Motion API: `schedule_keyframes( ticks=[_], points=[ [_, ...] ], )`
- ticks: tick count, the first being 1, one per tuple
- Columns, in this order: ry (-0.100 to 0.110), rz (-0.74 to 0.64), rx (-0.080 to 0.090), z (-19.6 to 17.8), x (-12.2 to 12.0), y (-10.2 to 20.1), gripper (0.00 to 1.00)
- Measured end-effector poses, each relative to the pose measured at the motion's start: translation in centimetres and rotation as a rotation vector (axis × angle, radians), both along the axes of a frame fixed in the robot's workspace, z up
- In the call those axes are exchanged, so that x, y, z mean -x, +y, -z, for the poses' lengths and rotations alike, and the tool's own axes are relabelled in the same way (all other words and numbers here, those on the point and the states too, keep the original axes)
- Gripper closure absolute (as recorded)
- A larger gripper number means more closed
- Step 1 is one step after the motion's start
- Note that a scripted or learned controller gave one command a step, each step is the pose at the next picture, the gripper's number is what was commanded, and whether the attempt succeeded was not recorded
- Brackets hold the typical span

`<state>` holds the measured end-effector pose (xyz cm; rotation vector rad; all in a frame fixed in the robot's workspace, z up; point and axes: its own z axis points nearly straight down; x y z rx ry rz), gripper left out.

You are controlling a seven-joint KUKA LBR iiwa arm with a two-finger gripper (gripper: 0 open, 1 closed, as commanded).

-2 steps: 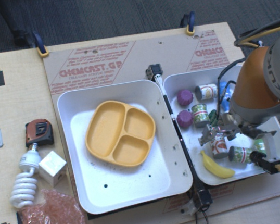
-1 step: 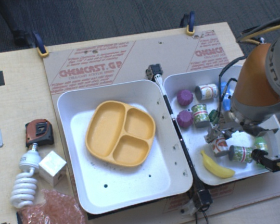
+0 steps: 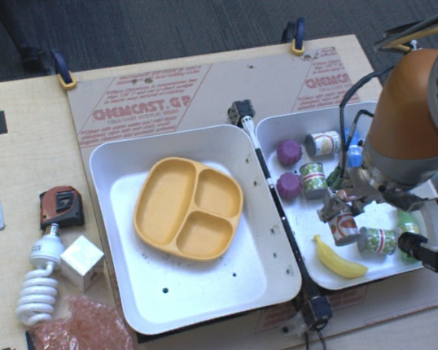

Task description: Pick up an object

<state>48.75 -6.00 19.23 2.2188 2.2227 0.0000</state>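
Gripper (image 3: 342, 210) sits low in my right bin (image 3: 312, 270), over a small red-labelled can (image 3: 344, 228); whether its jaws are closed, I cannot tell. Can looks light, rigid, slick: grip its sides.

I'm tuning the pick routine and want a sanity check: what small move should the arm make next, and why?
Probably a short straight descent. The gripper hangs over the right bin, right at the red-and-white can, with the banana just below in the view. I can't tell the finger state, so I'd confirm nothing is held first.
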Motion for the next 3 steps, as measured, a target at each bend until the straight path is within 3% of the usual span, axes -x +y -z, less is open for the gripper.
schedule_keyframes(
  ticks=[1,3],
  points=[
    [0.001,-0.001,0.000,0.0,-5.0,4.4,1.00],
    [-0.002,-0.006,0.003,-1.9,-5.2,4.3,1.00]
  ],
)
